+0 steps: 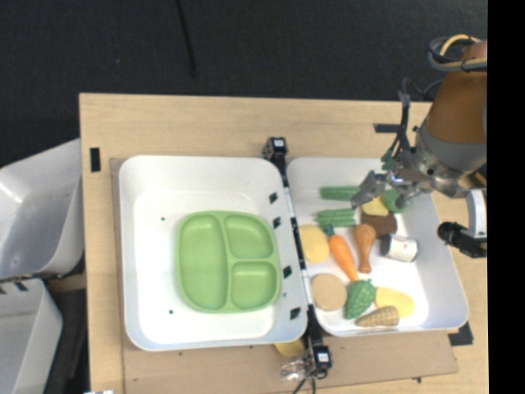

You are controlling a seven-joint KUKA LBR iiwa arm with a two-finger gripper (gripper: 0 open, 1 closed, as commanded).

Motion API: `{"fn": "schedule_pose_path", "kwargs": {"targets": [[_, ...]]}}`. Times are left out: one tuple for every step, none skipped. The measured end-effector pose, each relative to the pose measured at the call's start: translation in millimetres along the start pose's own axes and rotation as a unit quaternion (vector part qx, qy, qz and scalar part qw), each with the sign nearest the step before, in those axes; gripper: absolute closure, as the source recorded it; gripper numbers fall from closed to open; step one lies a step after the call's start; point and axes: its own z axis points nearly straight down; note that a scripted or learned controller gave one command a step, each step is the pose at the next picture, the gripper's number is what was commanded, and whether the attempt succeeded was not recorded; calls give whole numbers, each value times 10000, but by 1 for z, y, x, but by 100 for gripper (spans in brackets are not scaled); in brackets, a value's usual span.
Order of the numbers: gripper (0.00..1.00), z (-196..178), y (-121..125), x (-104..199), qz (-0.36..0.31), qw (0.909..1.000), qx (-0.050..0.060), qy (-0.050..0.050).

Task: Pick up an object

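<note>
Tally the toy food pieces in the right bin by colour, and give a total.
Green: 3, two bean pods and a broccoli
Orange: 1, a carrot
Yellow or tan: 5
Brown: 2, including a drumstick
White: 1, a small cup
Total: 12, though pieces under the gripper are hard to separate.

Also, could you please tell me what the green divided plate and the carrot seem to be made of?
Green divided plate: probably moulded plastic, with one even pale green colour, rounded compartment ridges and a soft matt sheen.
Carrot: likely a plastic toy, judging by its flat uniform orange and smooth skin, though rubber or foam cannot be ruled out.
</note>
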Motion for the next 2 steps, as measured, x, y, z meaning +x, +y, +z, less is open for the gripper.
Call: {"fn": "schedule_pose_path", "kwargs": {"targets": [[0, 36, -82, 94, -36, 10000, 49, 22], [0, -27, -91, 133, -30, 10000, -25, 5]]}}
